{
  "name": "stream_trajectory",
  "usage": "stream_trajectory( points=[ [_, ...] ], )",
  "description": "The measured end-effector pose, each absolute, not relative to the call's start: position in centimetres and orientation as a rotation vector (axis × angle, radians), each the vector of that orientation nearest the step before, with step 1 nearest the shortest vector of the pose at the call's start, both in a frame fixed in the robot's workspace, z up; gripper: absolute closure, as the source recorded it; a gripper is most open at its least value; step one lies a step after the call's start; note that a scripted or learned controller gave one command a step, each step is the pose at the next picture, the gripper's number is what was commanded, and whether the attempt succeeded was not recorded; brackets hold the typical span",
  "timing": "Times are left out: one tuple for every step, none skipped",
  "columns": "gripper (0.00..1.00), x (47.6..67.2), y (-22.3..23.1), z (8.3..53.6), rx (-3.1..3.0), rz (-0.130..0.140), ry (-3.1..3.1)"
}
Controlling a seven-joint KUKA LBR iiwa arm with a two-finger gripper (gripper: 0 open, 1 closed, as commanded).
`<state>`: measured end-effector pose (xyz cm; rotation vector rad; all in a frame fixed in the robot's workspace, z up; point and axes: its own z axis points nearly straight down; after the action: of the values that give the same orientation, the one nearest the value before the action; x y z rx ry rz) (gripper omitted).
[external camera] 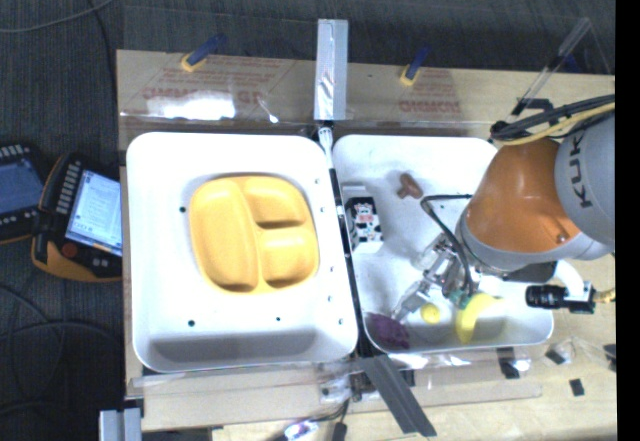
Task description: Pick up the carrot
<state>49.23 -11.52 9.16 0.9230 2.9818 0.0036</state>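
Camera view: my hand (428,291) hangs low in the right bin (400,161), close above a small yellow piece (431,312), and I cannot tell how it is set. I cannot pick out the carrot for certain; a yellow-green item (468,317) and a purple one (391,331) lie near, while a yellow tray (255,232) sits in the left bin (160,229).

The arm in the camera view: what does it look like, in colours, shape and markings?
The arm is thick and rounded, grey, with black letters "KU" on its shell. A wide orange band sits above the wrist. Black cables loop over its upper side. The end effector is a small silver-grey metal assembly with thin parts, far slimmer than the arm.
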Motion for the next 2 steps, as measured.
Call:
stream_trajectory(
  points=[
    [0.0, 50.92, -9.91, 9.17, 0.344, -0.006, 3.104],
    [0.0, 51.28, -10.42, 9.26, -0.438, -0.003, 3.099]
  ],
)
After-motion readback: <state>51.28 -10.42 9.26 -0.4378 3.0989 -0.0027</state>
